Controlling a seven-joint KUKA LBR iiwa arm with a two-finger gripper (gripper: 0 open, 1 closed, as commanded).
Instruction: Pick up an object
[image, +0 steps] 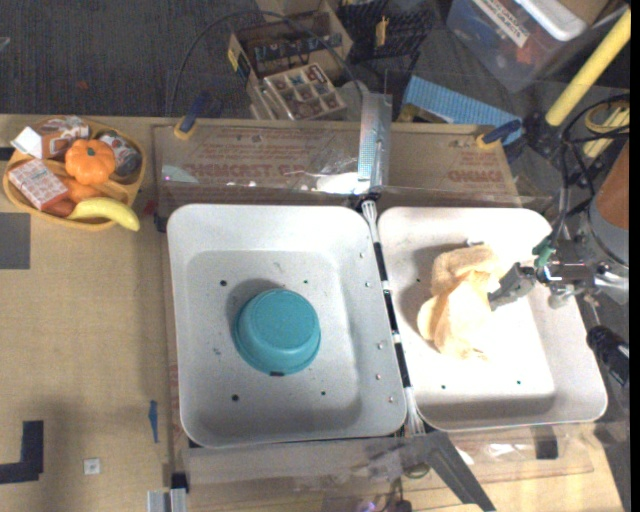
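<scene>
Closest to the camera, a teal bowl (278, 331) sits upside down near the middle of the left bin (200, 240). Beside it, the right bin (520, 385) holds a crumpled pale-yellow cloth (458, 302), bunched up toward that bin's left half. From the right, the gripper (503, 287) reaches in low, its tip touching the cloth's right edge; whether it is open or closed cannot be told. At the table's (80, 350) far left corner, a basket (70, 175) carries toy fruit.
</scene>
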